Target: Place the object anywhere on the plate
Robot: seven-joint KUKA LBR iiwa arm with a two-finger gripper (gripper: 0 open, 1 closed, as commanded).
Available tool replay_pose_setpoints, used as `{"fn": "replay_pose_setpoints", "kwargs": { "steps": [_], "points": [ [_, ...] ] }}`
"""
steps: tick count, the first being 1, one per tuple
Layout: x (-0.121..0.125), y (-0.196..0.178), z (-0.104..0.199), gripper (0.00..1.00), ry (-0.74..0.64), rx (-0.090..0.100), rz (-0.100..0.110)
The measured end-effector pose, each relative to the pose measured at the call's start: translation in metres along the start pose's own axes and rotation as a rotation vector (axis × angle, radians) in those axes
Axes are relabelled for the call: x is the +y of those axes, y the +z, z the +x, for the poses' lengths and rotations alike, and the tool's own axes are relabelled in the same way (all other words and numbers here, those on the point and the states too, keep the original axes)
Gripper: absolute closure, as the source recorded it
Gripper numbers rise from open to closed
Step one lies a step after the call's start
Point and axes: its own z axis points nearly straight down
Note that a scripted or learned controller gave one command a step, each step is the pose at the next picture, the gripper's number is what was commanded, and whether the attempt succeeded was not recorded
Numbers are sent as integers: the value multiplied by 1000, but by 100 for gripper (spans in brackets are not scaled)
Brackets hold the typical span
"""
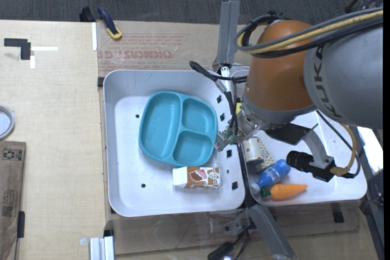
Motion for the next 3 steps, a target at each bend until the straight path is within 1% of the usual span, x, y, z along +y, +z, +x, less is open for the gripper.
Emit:
{"fn": "replay_pose_setpoints", "kwargs": {
  "steps": [1, 2, 3],
  "points": [
    [14, -5, 38, 100, 18, -1, -4],
    [43, 24, 56, 100, 66, 1, 0],
    [43, 16, 54, 100, 66, 0, 3]
  ]
}}
